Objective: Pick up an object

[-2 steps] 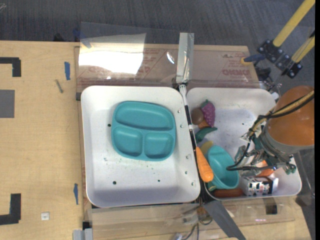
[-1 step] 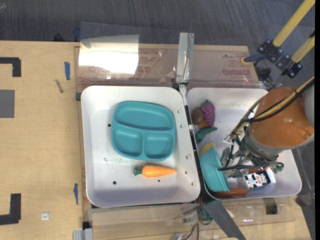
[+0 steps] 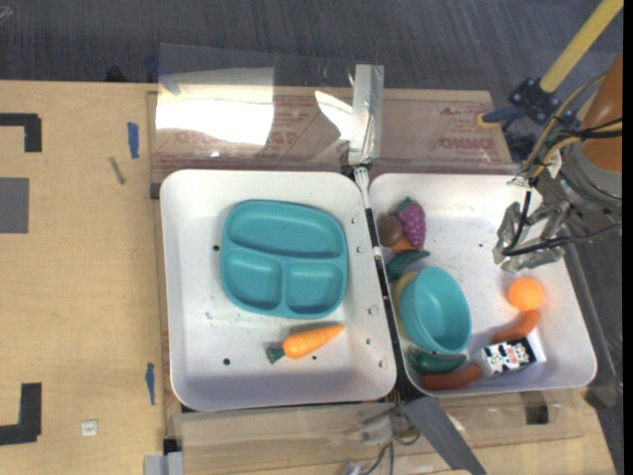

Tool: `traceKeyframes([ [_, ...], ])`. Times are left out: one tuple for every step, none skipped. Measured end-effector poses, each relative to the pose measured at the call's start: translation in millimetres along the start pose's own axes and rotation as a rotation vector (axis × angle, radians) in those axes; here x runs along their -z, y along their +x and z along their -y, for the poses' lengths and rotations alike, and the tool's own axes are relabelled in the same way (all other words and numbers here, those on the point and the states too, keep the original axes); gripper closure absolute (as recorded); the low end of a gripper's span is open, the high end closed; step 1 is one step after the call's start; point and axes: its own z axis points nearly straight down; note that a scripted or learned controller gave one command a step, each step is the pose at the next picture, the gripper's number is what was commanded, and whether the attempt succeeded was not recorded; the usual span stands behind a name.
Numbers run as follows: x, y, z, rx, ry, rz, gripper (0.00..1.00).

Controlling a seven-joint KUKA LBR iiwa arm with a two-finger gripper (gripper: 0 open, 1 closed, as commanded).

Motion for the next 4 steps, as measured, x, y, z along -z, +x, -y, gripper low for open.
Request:
traceKeyframes([
  [-157,46,20,0.123,-0.008,-0.005,1.0],
  [-31,6,-7,0.15,-0.001,0.001,1.0],
  [-151,46,4,0.228,-0.023,-0.014,1.0],
  [-39,-9,43,0.223,-0.003,-0.001,1.0],
])
